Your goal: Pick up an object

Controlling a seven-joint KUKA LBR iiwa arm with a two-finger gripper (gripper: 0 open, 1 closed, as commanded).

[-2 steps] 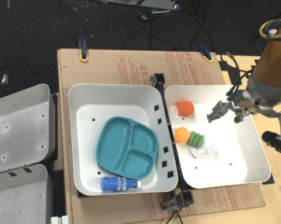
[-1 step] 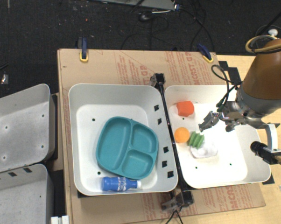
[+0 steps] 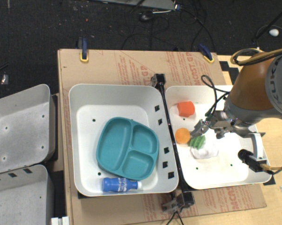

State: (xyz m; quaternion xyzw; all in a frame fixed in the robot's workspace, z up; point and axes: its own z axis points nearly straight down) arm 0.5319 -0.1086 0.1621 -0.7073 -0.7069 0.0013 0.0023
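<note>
Pincer (image 3: pixel 200 131) low in right bin (image 3: pixel 234 175), over green object (image 3: pixel 197 141) beside orange ball (image 3: pixel 182 135); grip state unclear; red block (image 3: pixel 186 108) behind

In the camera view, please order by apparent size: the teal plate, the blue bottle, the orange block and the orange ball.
1. teal plate
2. blue bottle
3. orange block and orange ball: they look too alike to rank, the block perhaps slightly bigger.
</note>
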